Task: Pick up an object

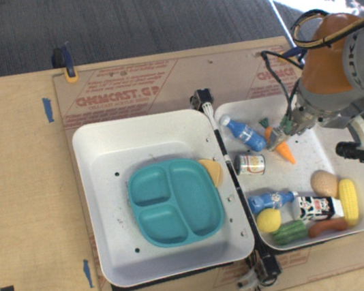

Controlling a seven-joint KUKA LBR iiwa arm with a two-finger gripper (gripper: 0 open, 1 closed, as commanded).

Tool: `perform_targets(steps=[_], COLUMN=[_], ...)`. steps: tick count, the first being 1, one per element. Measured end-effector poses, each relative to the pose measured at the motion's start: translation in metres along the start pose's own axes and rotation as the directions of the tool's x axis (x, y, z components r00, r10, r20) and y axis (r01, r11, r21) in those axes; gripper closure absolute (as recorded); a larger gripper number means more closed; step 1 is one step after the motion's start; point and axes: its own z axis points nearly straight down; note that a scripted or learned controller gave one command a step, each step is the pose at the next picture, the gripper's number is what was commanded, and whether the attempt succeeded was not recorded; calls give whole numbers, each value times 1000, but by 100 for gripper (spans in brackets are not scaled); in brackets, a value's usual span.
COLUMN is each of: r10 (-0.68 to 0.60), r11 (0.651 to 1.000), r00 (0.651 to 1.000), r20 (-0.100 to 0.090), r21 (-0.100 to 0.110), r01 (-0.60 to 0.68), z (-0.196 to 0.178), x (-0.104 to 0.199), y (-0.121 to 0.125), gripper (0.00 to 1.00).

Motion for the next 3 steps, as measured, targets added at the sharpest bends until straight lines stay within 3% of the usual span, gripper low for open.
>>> perform_targets(steps=[1, 2, 3], r10=[-187, -336, -335], r11=[982, 942, 942], r00=[982, 942, 942], r20=[-8, -9, -10], r21=[6, 4, 5], r01=[187, 336, 335], z=[-92, -24, -23], x=[68, 50, 50], y=[5, -17, -17], gripper=[100, 100, 0])
